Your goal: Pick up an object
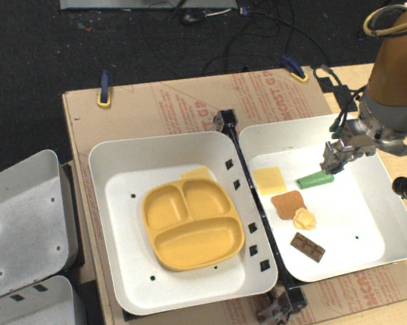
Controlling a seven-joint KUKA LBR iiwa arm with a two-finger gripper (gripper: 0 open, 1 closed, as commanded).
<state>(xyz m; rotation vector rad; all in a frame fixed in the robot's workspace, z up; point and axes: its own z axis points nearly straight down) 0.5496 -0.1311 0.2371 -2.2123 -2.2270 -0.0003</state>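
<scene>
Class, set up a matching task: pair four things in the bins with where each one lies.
Things:
1. yellow tray
2. green block
3. brown bar
4. yellow slice

Places:
A. right bin, nearest its front edge
B. left bin
C. right bin, beside the gripper
D. right bin, by the divider

Pairs: 1-B, 2-C, 3-A, 4-D

1. Green bar (314, 179): lies flat, near the right bin's (387, 201) far edge.
2. Pale yellow square (269, 180), brown slab (287, 202), yellow lump (304, 219) and dark chocolate piece (307, 247): along that bin's left edge.
</scene>
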